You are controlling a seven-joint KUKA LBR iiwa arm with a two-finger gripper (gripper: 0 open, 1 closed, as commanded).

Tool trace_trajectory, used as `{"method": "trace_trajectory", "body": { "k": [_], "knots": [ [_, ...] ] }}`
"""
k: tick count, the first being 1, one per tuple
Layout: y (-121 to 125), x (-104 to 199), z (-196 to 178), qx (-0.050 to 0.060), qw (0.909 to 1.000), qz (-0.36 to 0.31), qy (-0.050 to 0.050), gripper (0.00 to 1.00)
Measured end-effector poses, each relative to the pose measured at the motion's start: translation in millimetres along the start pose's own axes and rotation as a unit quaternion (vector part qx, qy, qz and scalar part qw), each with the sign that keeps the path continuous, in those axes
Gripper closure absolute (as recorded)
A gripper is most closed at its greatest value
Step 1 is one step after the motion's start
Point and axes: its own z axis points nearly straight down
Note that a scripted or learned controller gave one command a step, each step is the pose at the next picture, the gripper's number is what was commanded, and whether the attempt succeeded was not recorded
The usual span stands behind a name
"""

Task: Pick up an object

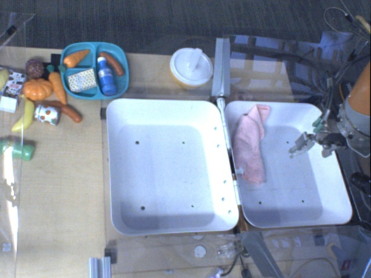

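A pink cloth (pixel 251 143) lies crumpled along the left wall of the right bin (pixel 330 213), reaching toward its far left corner. The gripper (pixel 313 143) hangs over the right half of that bin, fingers spread and holding nothing, well apart from the cloth.

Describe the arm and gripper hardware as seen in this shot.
Grey arm entering from the right, with an orange band above the wrist. The gripper is a small two-finger unit in metallic grey, with slender fingers. Thin dark cables loop above the arm near the frame's upper right.
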Motion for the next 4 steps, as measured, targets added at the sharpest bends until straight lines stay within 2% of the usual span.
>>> {"method": "trace_trajectory", "body": {
  "k": [1, 2, 3, 4],
  "knots": [
    [71, 37, 21, -0.001, 0.9923, -0.124, 0.000, 0.00],
    [86, 50, 144, -0.006, 0.9896, -0.144, -0.002, 0.00],
    [152, 40, 151, -0.004, 0.9989, -0.048, -0.001, 0.00],
    [147, -63, 82, -0.003, 0.9947, -0.103, -0.002, 0.00]
  ]
}}
